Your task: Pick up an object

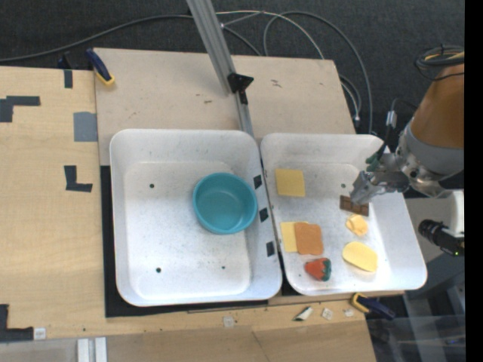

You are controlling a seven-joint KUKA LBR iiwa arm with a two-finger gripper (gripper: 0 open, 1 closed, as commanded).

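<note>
The end effector (365,193) is hovering with its grip unreadable, a small brown piece (352,205) lying just beneath its tip.

Small brown block (353,204), flat in right bin's right side, just above small yellow piece (358,225)

Bowl (224,203) in left bin (136,157); food pieces in right bin (324,145).

The pincer (365,194) hides part of a small brown piece (352,205) under its tip; its fingers are too blurred to read. Behind it, the arm (441,127) is cut off.
</note>
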